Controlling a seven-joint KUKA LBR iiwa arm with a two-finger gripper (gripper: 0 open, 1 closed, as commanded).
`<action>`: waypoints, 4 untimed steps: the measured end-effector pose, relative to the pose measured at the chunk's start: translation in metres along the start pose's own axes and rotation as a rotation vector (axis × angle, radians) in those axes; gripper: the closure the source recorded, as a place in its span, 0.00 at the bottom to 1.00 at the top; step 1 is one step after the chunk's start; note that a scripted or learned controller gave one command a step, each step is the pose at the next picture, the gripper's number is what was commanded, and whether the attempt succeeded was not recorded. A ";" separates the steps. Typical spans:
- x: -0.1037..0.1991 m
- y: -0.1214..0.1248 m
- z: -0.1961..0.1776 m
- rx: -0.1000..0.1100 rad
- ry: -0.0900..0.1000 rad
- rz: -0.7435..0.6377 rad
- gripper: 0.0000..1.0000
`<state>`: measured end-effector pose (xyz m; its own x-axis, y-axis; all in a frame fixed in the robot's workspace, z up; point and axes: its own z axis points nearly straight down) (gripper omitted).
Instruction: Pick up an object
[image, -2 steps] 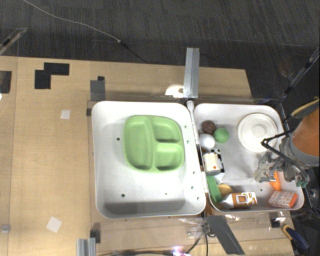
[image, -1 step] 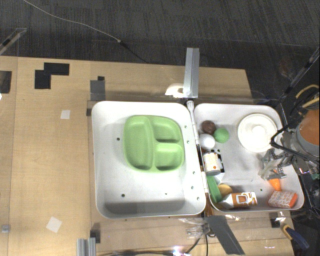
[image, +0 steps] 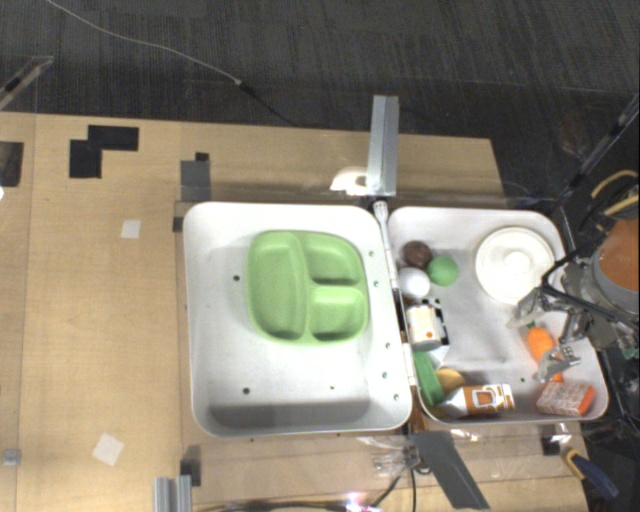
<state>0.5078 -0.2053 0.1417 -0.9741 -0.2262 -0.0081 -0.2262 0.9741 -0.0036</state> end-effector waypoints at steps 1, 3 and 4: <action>0.005 0.001 0.043 0.002 -0.004 0.077 0.00; -0.040 -0.009 -0.102 0.005 -0.011 0.204 1.00; -0.038 -0.008 -0.097 0.000 -0.002 0.205 0.00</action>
